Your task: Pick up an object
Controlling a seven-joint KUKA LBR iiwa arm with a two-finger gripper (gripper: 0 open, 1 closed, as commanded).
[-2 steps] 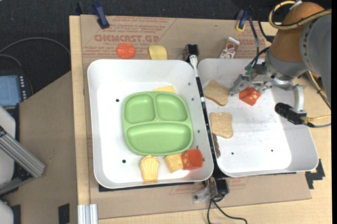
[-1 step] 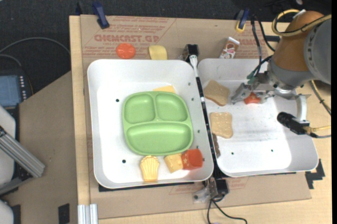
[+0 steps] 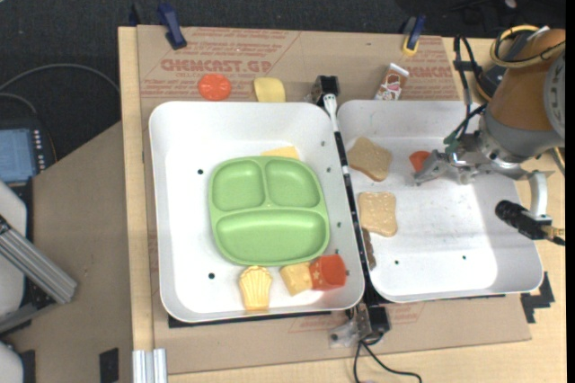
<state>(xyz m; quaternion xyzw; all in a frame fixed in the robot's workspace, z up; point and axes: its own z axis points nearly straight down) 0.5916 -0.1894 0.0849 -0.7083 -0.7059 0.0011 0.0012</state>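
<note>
Two bins: left bin point(image 3: 171, 192) w/ green divided plate point(image 3: 268, 210) + small toys along near edge; right bin point(image 3: 449, 269) w/ two bread slices point(image 3: 370, 158), small red piece point(image 3: 420, 161).
Gripper point(image 3: 429, 172): low in right bin, just beside red piece; fingers too small to read, can't tell.
Done: reach, approx.
Left: grasp + lift; nothing seen held yet.
</note>
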